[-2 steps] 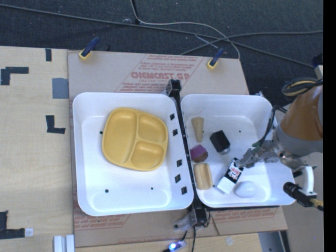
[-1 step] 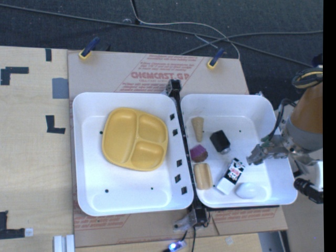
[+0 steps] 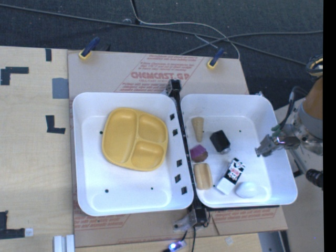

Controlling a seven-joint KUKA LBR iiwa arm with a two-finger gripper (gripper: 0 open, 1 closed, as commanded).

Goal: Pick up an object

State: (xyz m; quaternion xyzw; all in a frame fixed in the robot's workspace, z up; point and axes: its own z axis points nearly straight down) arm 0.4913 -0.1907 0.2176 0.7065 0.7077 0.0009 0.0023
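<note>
The right bin (image 3: 252,105) holds several small things: a tan cone (image 3: 197,127), a black block (image 3: 220,140), a purple piece (image 3: 198,153), a tan bread-like piece (image 3: 202,176), a black-and-white cow-patterned carton (image 3: 232,175) and a white egg-like object (image 3: 246,189). My gripper (image 3: 269,146) hangs over that bin's right rim, at the end of the arm coming in from the right. It is right of the black block and above the carton, with nothing seen between its fingers.
The left bin (image 3: 84,140) holds a yellow divided plate (image 3: 135,138). Both bins rest on a cardboard sheet (image 3: 157,72) held by yellow-and-blue clamps (image 3: 89,48). Cables run across the dark floor behind. A black divider (image 3: 181,140) separates the bins.
</note>
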